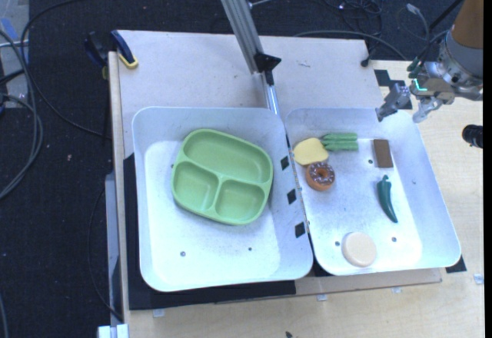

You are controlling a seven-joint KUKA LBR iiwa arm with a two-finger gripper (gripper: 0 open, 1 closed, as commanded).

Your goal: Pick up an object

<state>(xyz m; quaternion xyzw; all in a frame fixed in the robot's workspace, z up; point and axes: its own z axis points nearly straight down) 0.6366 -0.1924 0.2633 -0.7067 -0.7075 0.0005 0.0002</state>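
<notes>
My gripper [407, 107] hangs open over the far right corner of the right bin [430, 198], its two fingers spread with nothing between them. Below and left of it in that bin lie a brown block [382, 153], a green leafy vegetable [340, 142], a yellow piece [310, 150], a glazed doughnut [320, 176], a dark green pepper [387, 198] and a pale round disc [358, 248]. The brown block is the nearest object to the gripper.
The left bin [154, 252] holds a light green divided plate [223, 176]. A slanted metal pole [238, 14] runs down to the gap between the bins. Cables lie on the dark floor beyond the bench.
</notes>
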